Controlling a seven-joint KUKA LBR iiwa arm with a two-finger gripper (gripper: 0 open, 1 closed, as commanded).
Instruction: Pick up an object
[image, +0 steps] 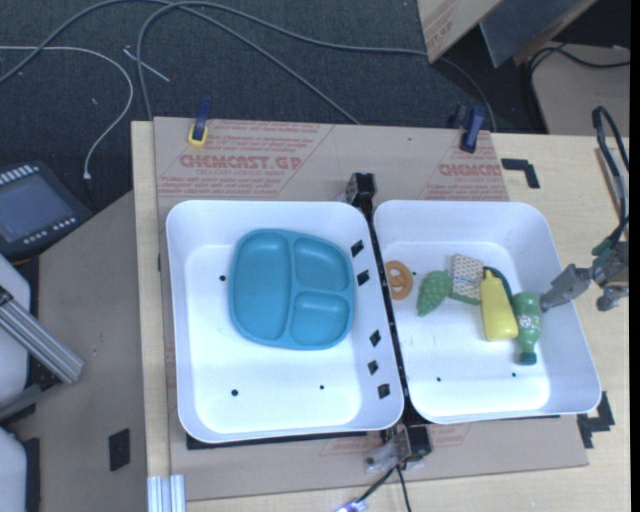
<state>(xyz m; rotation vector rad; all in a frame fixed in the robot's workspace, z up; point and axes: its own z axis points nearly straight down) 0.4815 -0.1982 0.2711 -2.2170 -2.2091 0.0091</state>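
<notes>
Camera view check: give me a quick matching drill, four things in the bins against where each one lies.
Things:
1. blue divided plate
2. yellow bottle
3. orange ring
4. green bottle

Places:
A. right bin, nearest the divider between the bins
B. left bin, near its middle
C. right bin, farthest right of the objects, next to the gripper
D. right bin, between the checkered piece and the green bottle

Pairs: 1-B, 2-D, 3-A, 4-C

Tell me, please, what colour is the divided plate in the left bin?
Light blue plate, camera view.
</notes>
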